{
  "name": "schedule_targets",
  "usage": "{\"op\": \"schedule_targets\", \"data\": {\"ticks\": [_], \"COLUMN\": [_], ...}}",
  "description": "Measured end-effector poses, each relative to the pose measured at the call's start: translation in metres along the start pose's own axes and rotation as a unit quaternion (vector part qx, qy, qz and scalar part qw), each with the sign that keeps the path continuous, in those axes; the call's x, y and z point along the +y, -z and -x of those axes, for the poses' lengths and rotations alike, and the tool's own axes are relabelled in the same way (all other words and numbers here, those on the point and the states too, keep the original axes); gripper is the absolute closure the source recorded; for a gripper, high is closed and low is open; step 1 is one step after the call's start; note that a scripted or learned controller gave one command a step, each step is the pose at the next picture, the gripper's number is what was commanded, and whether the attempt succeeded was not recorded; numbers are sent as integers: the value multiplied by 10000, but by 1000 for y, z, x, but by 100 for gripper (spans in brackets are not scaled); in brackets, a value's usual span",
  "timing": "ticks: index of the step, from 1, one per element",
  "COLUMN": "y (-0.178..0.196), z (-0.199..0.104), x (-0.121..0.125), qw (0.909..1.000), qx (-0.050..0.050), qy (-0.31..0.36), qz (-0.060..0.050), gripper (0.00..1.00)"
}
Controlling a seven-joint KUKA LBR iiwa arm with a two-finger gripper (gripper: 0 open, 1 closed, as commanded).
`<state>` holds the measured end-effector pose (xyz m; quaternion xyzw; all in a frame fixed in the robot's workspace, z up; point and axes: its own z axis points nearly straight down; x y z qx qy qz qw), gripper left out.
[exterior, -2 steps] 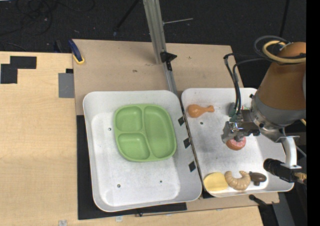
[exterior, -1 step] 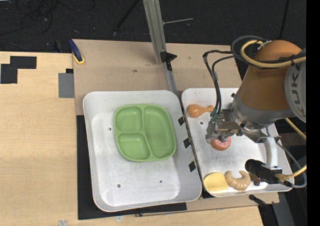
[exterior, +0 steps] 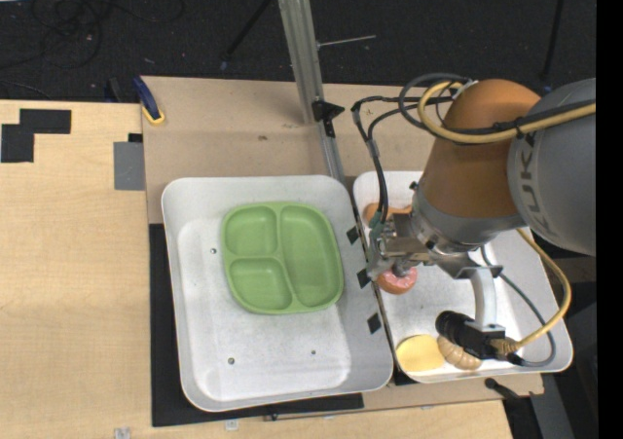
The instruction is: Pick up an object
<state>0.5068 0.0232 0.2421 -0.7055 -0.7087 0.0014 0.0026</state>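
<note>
Arm [exterior: 487, 169] is in from the right, over the right bin [exterior: 545, 349]. Gripper [exterior: 394, 250] sits at that bin's left edge, mostly hidden under the wrist; can't tell its state. Just below it, touching or nearly so, is a small pink-red round object [exterior: 397, 280] with a pale top; can't tell if it's gripped. An orange bit [exterior: 370, 212] peeks out beside the wrist near the bin's upper left. Near the front edge: a yellow round piece [exterior: 421, 354] with a tan, bread-like piece [exterior: 458, 353] touching its right side. Left bin [exterior: 195, 349] holds a green three-compartment tray [exterior: 282, 258], lying flat near its middle.
</note>
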Motion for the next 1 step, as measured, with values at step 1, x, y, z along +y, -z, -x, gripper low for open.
{"op": "schedule_targets", "data": {"ticks": [1], "y": [-13], "z": [-57], "x": [-4], "qw": [10000], "qx": [-4], "qy": [3], "qz": [-7], "gripper": [100]}}
